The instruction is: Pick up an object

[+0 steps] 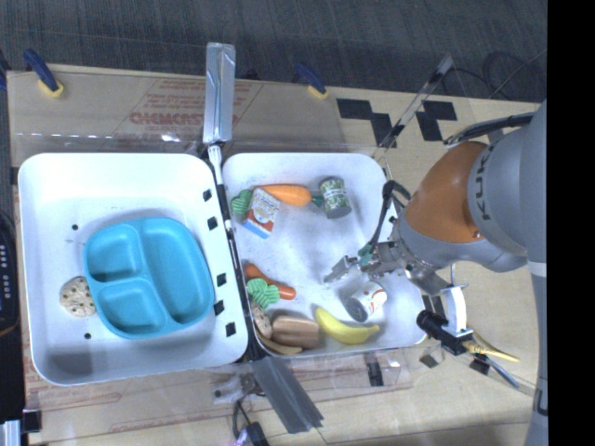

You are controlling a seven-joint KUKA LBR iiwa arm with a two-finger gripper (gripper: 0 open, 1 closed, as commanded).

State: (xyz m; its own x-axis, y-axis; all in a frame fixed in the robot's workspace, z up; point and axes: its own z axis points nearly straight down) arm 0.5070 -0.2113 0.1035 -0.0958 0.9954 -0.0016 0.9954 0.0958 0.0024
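My gripper (pixel 351 288) is low in the right bin (pixel 307 165), near its front right part, and it stands open. A small white and red object (pixel 374 297) lies right beside its fingers; I see nothing gripped between them. Just in front lies a yellow banana (pixel 346 327). Further back in the same bin are an orange carrot (pixel 286 194), a green can (pixel 334 197) and a small white carton (pixel 263 214).
Along the right bin's left wall lie a second carrot with a green top (pixel 266 291) and a brown bread roll (pixel 290 329). The left bin (pixel 46 184) holds a blue divided plate (pixel 147 274) and a cookie (pixel 78 296).
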